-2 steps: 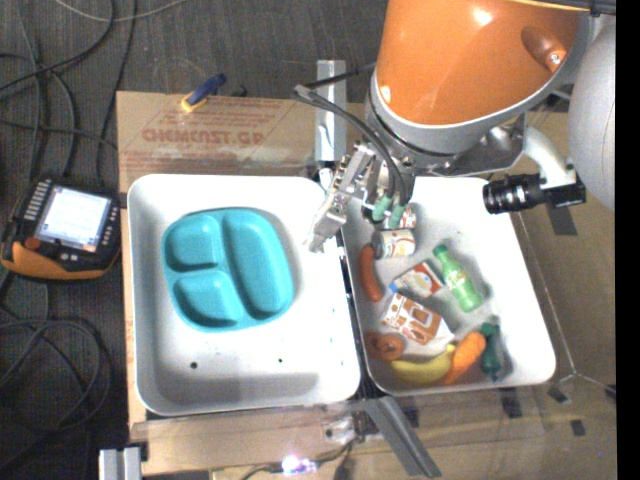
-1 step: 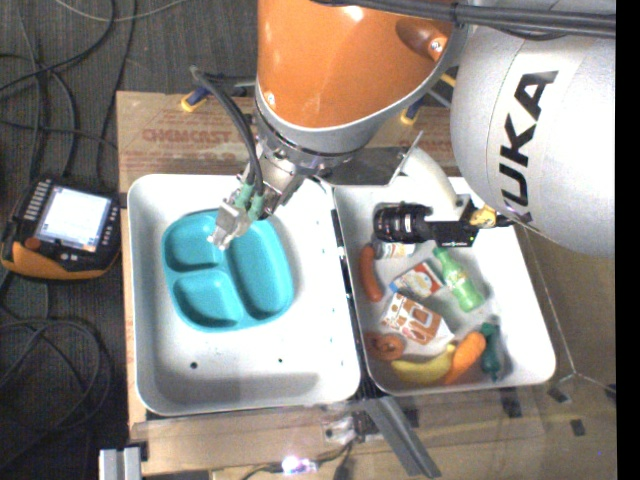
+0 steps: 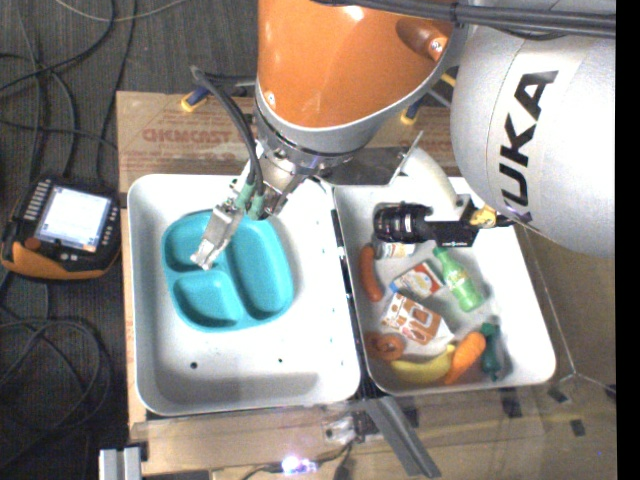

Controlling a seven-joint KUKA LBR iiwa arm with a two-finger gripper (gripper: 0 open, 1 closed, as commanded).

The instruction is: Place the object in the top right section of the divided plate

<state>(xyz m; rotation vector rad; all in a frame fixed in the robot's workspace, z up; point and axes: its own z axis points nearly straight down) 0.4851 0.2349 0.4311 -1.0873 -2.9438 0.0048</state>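
So the teal-blue plastic divided plate (image 3: 262, 273) is sitting in the left shallow white bin (image 3: 240, 368), up toward the far-left part of it. It's got one big section on the side nearest the other bin and two smaller ones on the outer side. The gripper (image 3: 206, 256) is down right over the plate, tilted, and its tip lands about where the upper small section meets the ridge next to the big one. From where I'm looking I honestly can't tell if it's touching the plastic or just above it. I also can't tell whether it's open or closed, or whether anything is pinched in there; it's just a pale sliver at this angle. The grey arm with its orange band (image 3: 340, 48) hangs over the back of both bins. All the loose stuff is in the right shallow white bin (image 3: 532, 313): a reddish-orange sausage (image 3: 371, 273) along the inner wall, a green plastic bottle (image 3: 460, 280), and a white carton with red print (image 3: 413, 316) in the middle. Nearer the front there's a brown doughnut (image 3: 384, 346), a yellow banana (image 3: 420, 370), an orange carrot (image 3: 466, 355) and a small dark green item (image 3: 490, 350) I can't identify. Off to the left on the floor is an orange-edged handheld pendant with a lit screen (image 3: 62, 226), with black cables (image 3: 60, 98) trailing around it.
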